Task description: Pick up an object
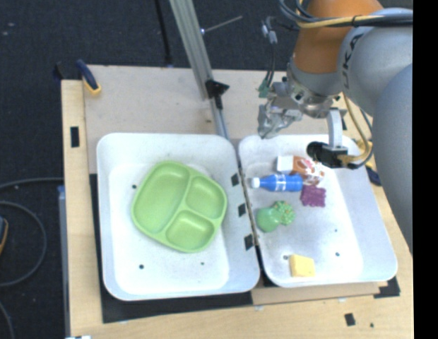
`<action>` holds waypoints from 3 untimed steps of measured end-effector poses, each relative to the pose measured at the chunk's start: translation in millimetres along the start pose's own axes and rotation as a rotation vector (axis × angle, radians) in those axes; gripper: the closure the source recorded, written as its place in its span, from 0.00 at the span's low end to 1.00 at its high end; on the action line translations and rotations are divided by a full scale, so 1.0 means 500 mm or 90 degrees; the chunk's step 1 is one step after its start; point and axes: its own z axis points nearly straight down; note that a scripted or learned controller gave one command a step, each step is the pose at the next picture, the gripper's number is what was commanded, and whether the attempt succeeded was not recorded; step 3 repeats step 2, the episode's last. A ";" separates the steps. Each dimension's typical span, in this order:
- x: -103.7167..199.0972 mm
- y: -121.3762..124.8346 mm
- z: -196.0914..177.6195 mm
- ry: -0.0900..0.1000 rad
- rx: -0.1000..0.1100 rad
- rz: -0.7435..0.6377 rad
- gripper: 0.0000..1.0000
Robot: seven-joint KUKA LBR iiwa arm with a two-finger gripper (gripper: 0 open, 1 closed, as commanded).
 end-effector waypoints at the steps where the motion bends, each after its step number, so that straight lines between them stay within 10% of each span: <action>1: 0.095 -0.028 -0.010 0.001 0.000 -0.001 1.00; 3: 0.214 -0.047 0.005 0.001 0.001 -0.002 1.00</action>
